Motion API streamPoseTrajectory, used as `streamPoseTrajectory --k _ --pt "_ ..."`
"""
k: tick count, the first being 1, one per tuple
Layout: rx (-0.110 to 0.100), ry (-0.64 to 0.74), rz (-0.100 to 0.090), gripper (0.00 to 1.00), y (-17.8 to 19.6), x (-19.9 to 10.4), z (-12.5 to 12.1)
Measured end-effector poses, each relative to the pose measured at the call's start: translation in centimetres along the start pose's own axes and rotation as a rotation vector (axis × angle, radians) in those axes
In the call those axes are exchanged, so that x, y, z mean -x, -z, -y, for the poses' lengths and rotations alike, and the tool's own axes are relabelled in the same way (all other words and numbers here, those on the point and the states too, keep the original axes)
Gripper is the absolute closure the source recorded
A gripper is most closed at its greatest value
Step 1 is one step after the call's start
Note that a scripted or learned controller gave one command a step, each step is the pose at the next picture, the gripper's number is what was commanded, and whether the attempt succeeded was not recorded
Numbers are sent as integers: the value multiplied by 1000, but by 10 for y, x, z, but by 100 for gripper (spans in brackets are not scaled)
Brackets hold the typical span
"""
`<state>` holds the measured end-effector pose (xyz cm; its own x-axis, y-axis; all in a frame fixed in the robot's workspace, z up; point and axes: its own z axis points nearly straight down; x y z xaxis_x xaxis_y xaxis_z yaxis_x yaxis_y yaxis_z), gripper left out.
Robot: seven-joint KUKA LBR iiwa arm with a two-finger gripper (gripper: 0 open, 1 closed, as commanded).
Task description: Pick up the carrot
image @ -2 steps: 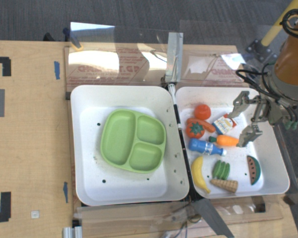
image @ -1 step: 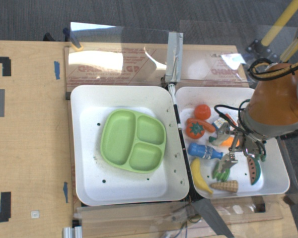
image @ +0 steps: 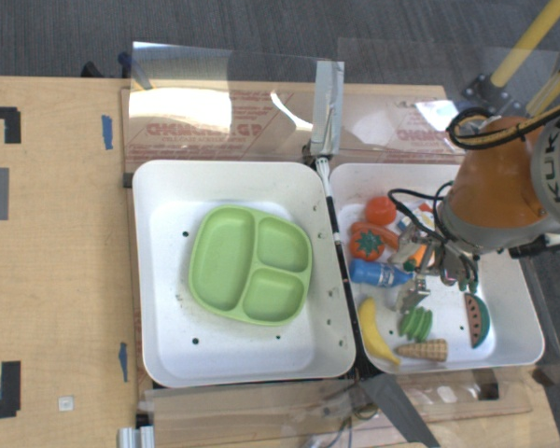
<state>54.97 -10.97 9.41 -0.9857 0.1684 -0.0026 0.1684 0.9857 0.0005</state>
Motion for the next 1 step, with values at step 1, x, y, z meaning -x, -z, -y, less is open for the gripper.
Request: streamPoseTrajectory --k 1 --pt "0 -58 9 0 -5 63 -6"
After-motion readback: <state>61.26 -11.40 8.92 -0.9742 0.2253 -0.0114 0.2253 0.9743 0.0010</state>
